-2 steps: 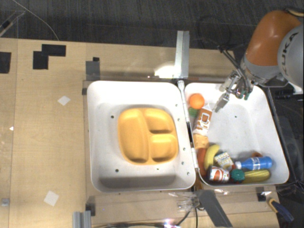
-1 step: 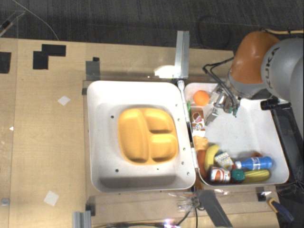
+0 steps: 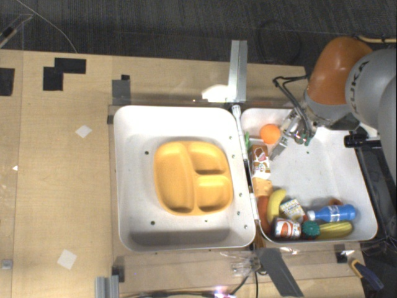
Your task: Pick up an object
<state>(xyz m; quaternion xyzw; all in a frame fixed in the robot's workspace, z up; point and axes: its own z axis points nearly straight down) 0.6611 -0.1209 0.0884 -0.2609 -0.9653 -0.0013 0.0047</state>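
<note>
The gripper (image 3: 286, 138) is seen low in the right bin (image 3: 366, 194), jaw state cannot be told, with the orange ball (image 3: 269, 133) just beside it on its left, near the bin's upper-left corner.

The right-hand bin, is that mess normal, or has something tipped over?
It looks jumbled, not broken. In the right bin a blue bottle, a banana and a can lie on their sides, heaped in the near corner. An orange ball sits apart, beside the gripper. Nothing looks spilled.
</note>
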